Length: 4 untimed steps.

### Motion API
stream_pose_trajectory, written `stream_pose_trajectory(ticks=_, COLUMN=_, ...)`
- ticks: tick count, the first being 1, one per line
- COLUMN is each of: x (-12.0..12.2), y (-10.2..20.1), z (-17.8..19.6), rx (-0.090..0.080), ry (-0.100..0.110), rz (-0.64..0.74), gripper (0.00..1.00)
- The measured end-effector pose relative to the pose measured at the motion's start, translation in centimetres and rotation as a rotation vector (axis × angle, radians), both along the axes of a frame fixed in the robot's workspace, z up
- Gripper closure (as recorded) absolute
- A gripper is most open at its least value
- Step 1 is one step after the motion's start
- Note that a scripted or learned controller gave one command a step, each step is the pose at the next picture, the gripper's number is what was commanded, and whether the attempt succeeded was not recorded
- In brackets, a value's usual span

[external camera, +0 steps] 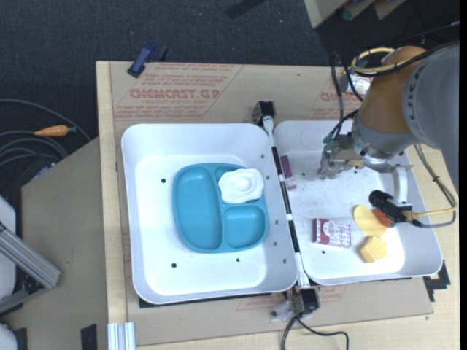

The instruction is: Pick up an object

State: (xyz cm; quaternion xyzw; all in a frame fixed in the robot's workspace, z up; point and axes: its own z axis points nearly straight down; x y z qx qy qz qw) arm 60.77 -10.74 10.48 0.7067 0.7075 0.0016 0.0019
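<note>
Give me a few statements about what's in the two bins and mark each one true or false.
1. A blue divided tray lies in the left bin. True.
2. A white object rests on the tray. True.
3. The red and white packet lies in the left bin. False: it lies in the right bin.
4. The end effector hangs over the tray. False: it is over the right bin.
5. Yellow pieces sit in the right bin. True.

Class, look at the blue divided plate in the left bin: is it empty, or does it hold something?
Not empty. The blue divided plate lies flat in the left bin, and a small white object rests in its upper right compartment.
</note>
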Motion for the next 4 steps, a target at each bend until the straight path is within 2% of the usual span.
stream_pose_trajectory(ticks=1, x=0.0, y=0.0, z=0.0, rx=0.000, ry=0.001, rz=0.000, gripper=0.00)
stream_pose_trajectory(ticks=2, x=0.0, y=0.0, z=1.0, rx=0.000, ry=-0.002, rz=0.000, gripper=1.00)
stream_pose_trajectory(ticks=3, x=0.0, y=0.0, z=1.0, rx=0.000, ry=-0.001, rz=0.000, gripper=0.00)
stream_pose_trajectory(ticks=4, x=5.9, y=0.3, z=-2.0, rx=0.000, ry=0.005, rz=0.000, gripper=0.00)
